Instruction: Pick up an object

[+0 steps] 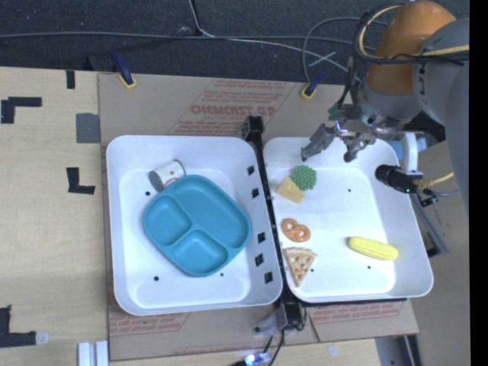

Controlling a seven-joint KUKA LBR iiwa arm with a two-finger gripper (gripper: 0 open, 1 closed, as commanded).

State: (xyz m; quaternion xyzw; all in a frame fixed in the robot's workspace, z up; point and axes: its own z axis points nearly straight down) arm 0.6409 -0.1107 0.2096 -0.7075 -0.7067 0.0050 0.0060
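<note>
My gripper [332, 150] hangs open over the back of the right bin [385, 204], its two dark fingers spread with nothing between them. Just below and left of it lies a green broccoli [304, 177] touching a yellow cheese wedge [290, 191]. A pretzel [295, 230] and a waffle-like slice [299, 264] lie near the bin's left wall. A yellow corn cob [373, 248] rests toward the front right.
The left bin [126, 227] holds a blue divided plate [196, 224] and a small white cup [166, 175] on its side. A black divider [261, 197] runs between the bins. Cables hang behind the arm.
</note>
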